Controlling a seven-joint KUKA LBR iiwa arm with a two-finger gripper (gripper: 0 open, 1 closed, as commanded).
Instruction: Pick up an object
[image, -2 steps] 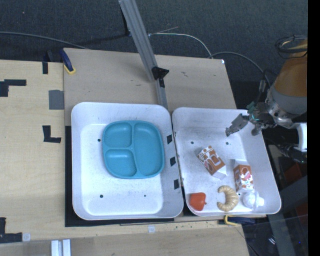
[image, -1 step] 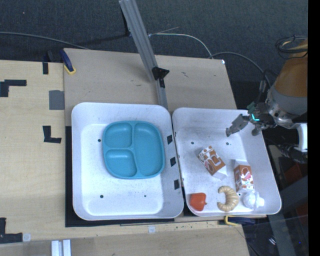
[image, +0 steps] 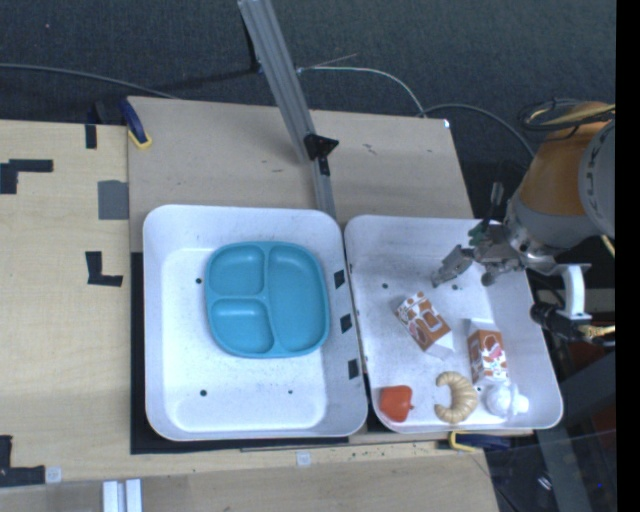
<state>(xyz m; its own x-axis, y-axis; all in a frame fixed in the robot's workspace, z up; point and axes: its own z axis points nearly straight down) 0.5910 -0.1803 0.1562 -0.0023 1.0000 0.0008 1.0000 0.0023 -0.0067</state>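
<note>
Fingers spread and gripping nothing, the gripper (image: 468, 266) is hovering over the far part of the right bin (image: 385, 240). Lying nearer the camera in that bin are a small patterned carton (image: 423, 320), a red-and-white carton (image: 487, 356), a croissant (image: 457, 396) and a red pepper (image: 396, 402). A blue divided plate (image: 267, 299) is sitting in the left bin (image: 165, 330).

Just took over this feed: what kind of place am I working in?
Probably a robotics lab bench set up for pick trials: two white bins side by side on a taped plywood top, toy food like a croissant, loose cables, and a camera-style pole.
</note>
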